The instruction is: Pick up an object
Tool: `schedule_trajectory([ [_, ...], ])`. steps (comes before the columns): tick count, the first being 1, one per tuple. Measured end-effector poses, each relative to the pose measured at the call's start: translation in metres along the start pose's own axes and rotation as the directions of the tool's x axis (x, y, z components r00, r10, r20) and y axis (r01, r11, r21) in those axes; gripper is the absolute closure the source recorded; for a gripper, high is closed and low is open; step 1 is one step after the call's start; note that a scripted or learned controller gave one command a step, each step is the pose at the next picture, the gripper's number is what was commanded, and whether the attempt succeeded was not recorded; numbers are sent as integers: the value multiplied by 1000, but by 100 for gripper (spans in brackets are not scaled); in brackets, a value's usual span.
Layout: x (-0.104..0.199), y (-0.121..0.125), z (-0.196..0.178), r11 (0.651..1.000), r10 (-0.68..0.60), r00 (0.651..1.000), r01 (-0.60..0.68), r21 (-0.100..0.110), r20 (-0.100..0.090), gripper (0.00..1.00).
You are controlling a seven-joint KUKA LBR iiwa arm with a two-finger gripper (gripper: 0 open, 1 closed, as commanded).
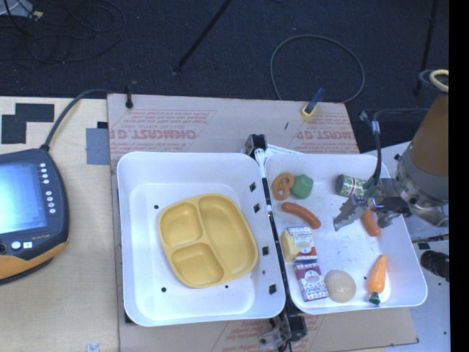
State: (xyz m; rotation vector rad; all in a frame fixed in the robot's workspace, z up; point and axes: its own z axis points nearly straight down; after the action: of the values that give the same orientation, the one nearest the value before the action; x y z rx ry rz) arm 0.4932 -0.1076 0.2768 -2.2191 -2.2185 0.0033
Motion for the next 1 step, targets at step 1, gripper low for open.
schedule_trajectory([
  [1,12,42,97,1000,-4,1000,4,1,-1,0],
])
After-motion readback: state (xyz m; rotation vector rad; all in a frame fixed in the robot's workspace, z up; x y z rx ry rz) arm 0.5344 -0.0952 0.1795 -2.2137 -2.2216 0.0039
